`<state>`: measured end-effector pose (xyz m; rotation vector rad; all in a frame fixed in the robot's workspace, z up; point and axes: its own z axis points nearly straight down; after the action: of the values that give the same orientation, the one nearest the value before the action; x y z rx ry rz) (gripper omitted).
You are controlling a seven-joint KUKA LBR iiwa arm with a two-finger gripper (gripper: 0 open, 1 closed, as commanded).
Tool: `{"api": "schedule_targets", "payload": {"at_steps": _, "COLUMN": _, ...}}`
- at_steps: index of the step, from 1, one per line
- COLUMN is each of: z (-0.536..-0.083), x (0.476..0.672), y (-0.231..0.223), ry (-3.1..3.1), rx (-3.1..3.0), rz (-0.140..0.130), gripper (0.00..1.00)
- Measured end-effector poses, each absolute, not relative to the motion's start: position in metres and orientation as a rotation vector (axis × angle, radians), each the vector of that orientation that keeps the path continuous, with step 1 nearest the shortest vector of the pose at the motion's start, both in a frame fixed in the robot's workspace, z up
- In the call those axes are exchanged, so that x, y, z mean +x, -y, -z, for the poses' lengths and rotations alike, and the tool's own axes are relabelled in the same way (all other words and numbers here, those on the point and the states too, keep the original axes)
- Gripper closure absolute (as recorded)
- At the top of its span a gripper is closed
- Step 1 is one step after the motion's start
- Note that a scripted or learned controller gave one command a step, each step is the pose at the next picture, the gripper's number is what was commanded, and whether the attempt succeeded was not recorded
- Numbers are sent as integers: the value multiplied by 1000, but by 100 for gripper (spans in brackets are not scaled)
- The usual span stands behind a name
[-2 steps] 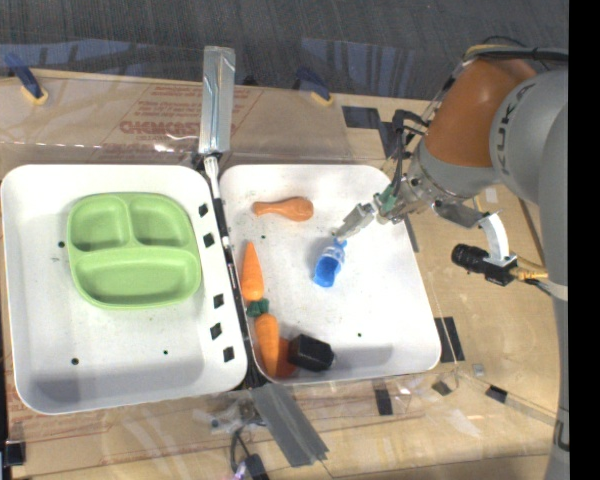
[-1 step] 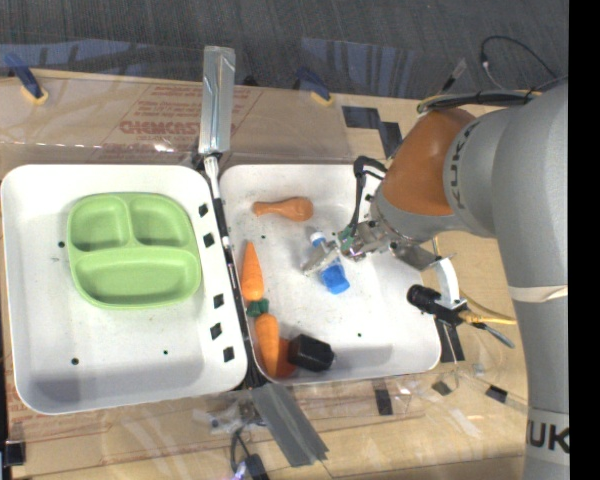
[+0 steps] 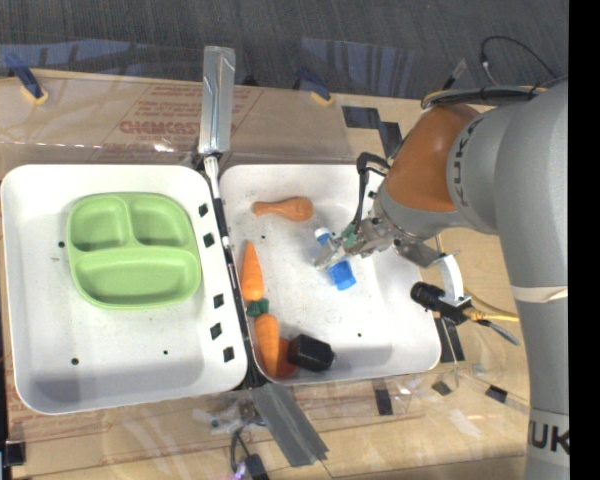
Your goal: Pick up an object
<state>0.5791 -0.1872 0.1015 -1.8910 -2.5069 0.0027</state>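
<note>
1. A small blue and white thing (image 3: 337, 264), which looks like a little bottle, is seen lying in the right bin (image 3: 400, 343), near the middle.
2. It is judged to be light and hard, and maybe a bit slippery, so it could be pushed away or could roll if it is bumped. It is best held across its narrow sides, near the blue part.
3. The end effector (image 3: 352, 240) is seen right at this thing, at its upper right side. Whether it is open or closed cannot be told, and whether the thing is held cannot be told either.
4. A tan toy drumstick (image 3: 283, 208) is seen a little way up and to the left, apart from the blue thing. It is judged to be light and stiff, with a thin end that could be held easily.
5. Two orange carrots (image 3: 252, 271) (image 3: 267, 341) are seen lying along the left wall of the right bin, one below the other. A black thing (image 3: 311, 352) is seen touching the lower carrot.
6. A green plate (image 3: 135, 249) with three parts is seen in the left bin (image 3: 40, 368), well apart from the rest.
7. Both bins are carried by the desk (image 3: 100, 108). The grey arm (image 3: 510, 178) with its orange band is seen reaching in from the right.
</note>
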Motion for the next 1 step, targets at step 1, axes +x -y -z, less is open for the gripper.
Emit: {"api": "schedule_targets", "payload": {"at_steps": 1, "z": -221, "x": 595, "y": 131, "ry": 2386, "rx": -2046, "rz": 1, "gripper": 100}}
